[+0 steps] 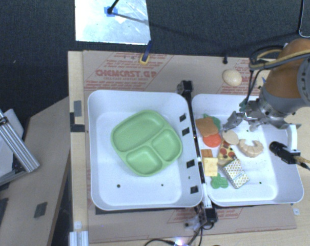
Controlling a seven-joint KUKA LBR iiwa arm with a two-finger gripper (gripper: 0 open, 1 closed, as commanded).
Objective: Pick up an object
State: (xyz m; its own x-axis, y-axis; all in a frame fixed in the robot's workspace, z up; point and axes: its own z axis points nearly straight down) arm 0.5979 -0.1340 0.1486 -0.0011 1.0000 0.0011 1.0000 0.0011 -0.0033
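The right bin (285, 186) holds a pile of toy foods. Among them are an orange-brown slice (208, 126), a red disc (210, 140), a round beige piece (230, 137) and a curved beige piece (251, 147). Nearer the front lie a yellow cheese square (210, 166), a small pizza slice (226, 154), a silver checkered block (236, 173) and a green piece (220, 182). My gripper (243, 122) hangs over the bin's back part, just above the round beige piece. It is open with nothing between its fingers.
A green divided plate (146, 142) lies in the left bin (103, 188). A beige egg-shaped ball (232, 77) rests on the cardboard behind the right bin. Black clips run along the wall between the bins (194, 152). A black fitting (281, 151) sticks out from the arm over the right bin.
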